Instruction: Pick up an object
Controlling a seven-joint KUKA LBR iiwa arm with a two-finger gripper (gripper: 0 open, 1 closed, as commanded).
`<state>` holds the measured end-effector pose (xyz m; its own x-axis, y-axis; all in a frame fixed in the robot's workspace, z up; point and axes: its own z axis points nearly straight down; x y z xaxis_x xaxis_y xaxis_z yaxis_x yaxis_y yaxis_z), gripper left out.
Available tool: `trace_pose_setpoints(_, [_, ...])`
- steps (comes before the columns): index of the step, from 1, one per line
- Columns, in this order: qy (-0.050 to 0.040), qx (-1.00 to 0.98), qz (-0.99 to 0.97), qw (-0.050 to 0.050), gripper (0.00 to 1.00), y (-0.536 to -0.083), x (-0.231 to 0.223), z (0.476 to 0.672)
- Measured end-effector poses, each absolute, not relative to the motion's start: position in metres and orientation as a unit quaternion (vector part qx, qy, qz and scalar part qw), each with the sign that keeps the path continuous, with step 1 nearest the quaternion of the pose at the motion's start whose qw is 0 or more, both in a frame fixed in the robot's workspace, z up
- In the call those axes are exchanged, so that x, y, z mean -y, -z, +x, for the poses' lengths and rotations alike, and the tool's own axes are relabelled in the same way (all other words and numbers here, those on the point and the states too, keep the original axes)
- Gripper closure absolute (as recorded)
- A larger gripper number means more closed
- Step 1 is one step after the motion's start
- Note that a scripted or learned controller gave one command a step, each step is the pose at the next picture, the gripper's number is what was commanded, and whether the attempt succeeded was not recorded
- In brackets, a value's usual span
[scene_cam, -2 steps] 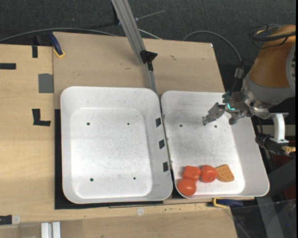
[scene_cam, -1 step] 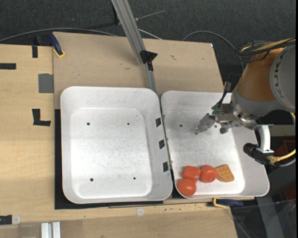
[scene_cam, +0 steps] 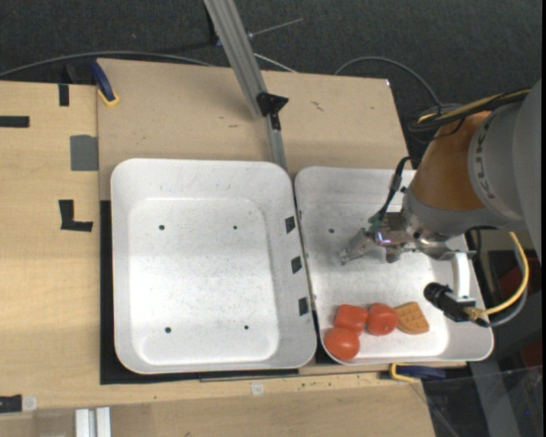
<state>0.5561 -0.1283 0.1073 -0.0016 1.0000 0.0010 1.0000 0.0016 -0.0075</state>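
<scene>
Three red rounded pieces lie together at the front of the right bin (scene_cam: 341, 194): one (scene_cam: 350, 316), one (scene_cam: 381, 320) to its right, and one (scene_cam: 342, 342) by the front rim. An orange-tan piece (scene_cam: 412, 318) rests just right of them. My gripper (scene_cam: 355, 250) hangs over the middle of the right bin, pointing down and to the left, a short way behind the red pieces and apart from them. Nothing shows held in it.
The left bin (scene_cam: 200, 262) sits beside the right one, sharing a middle rim with black clips. A slanted metal pole (scene_cam: 246, 53) rises behind the bins. The wooden bench (scene_cam: 36, 198) stretches to the left.
</scene>
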Motion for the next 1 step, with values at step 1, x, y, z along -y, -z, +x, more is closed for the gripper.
trace_pose_setpoints(1, [-0.0010, 0.708, -0.707, 0.000, 0.00, -0.0882, 0.1279, 0.5559])
